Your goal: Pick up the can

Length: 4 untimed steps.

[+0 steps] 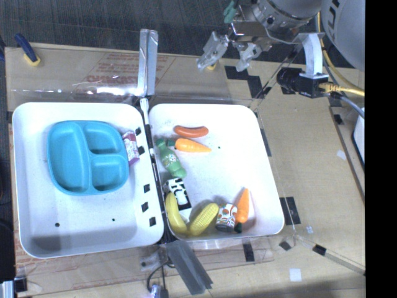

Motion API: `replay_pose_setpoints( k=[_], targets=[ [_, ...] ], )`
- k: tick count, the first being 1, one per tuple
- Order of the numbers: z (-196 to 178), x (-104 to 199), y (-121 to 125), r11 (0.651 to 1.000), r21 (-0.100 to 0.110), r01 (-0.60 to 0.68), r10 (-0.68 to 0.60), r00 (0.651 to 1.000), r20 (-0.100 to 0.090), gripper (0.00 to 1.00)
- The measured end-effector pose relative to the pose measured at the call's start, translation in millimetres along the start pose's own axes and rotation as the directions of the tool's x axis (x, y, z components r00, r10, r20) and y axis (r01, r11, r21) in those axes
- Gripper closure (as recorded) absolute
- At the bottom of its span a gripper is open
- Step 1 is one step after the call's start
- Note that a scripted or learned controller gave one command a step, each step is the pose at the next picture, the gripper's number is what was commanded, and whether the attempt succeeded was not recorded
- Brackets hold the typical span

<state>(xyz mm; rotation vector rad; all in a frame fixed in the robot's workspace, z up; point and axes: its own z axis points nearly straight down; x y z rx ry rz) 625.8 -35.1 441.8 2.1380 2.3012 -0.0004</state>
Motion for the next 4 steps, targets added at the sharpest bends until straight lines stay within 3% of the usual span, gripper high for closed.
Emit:
replay_pose_setpoints(
  k=[1,2,3,4],
  targets=[
    [-10.3,2.5,0.8,1.000,0.001,0.009,-0.009,1.000,0.000,1.00],
    [-20.6,4.9,1.6,1.000,0.001,0.018,-0.018,1.000,0.001,1.00],
    [-1.1,35.6,-77.3,0.995,0.002,0.101,-0.101,0.995,-0.001,1.00],
    [-11.6,36.5,-76.6,0.994,0.002,0.107,-0.107,0.994,0.000,1.00]
  ],
)
